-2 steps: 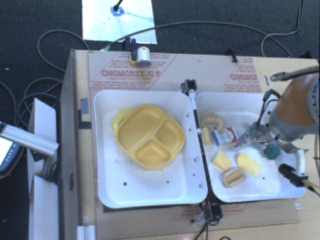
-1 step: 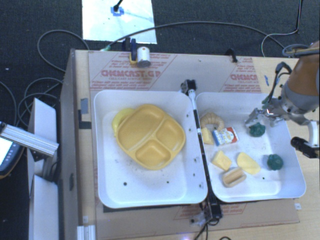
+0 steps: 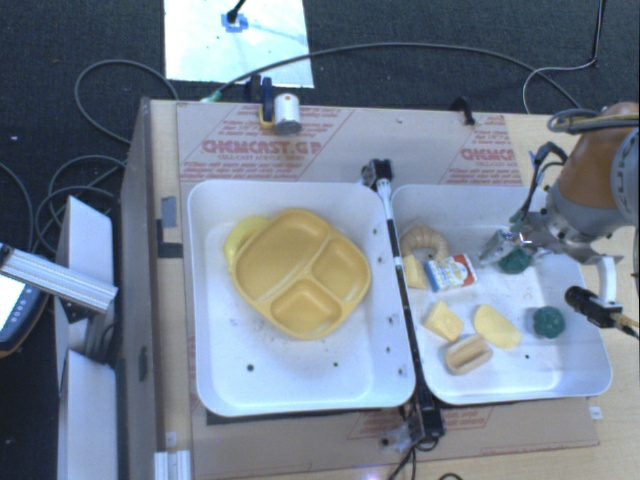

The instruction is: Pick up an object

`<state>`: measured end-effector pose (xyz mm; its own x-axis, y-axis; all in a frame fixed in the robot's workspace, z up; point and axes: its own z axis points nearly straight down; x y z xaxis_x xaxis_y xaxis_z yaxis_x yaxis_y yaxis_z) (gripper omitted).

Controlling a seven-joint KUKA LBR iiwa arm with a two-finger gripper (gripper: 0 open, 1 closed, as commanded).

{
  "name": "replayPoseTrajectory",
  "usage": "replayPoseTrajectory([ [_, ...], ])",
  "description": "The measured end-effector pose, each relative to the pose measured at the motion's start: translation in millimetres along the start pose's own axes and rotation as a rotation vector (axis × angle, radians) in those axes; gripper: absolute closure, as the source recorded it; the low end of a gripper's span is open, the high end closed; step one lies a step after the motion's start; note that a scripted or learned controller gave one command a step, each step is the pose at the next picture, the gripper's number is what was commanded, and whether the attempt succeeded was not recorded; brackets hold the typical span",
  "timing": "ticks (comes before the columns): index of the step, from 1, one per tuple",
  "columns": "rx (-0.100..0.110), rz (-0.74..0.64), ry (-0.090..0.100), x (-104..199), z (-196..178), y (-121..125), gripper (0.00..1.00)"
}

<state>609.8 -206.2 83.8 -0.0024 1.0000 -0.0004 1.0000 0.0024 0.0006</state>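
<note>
Yellow divided tray [image 3: 300, 273] fills the left bin [image 3: 215, 388]. Arm reaches into the right bin [image 3: 580, 373] near the bench's right edge. End effector [image 3: 512, 253] sits at a dark green object [image 3: 516, 261], apparently for grasping; finger opening and hold: cannot tell.

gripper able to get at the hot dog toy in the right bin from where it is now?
Probably yes. The hot dog toy lies uncovered near the right bin's front wall, and the gripper sits above the same bin. The yellow wedges beside it crowd one side, so a top-down approach looks cleanest.
</note>
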Motion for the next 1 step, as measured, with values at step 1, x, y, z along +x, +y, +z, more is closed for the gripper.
replayPoseTrajectory([
  [1, -0.008, -0.002, -0.003, -0.9, -122.1, -2.8, 0.0],
])
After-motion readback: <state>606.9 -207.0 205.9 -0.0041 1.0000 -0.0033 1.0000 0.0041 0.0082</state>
